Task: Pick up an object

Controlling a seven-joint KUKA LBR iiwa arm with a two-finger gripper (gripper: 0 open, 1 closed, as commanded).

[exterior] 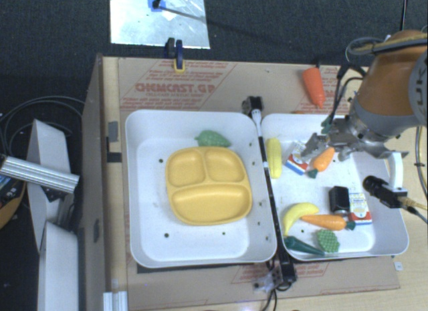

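My gripper [320, 158] hangs over the upper middle of the right bin [394, 236], reaching in from the right. A small orange toy vegetable [323, 159] sits between its fingers, tilted, and the fingers look shut on it. Just left of it lies a small red, white and blue carton [296, 164]. A yellow corn cob [273, 157] rests along the bin's left wall. Lower in the bin are a banana [298, 214], a carrot [326, 221], a green textured piece [328, 241], a black block [339, 199] and a second small carton [360, 210].
The left bin [150, 236] holds a yellow divided plate [207, 186] and a green leafy toy [212, 138] at its back. Another orange carrot [313, 85] lies on the cardboard behind the right bin. A black clip [254, 106] sits where the bins meet.
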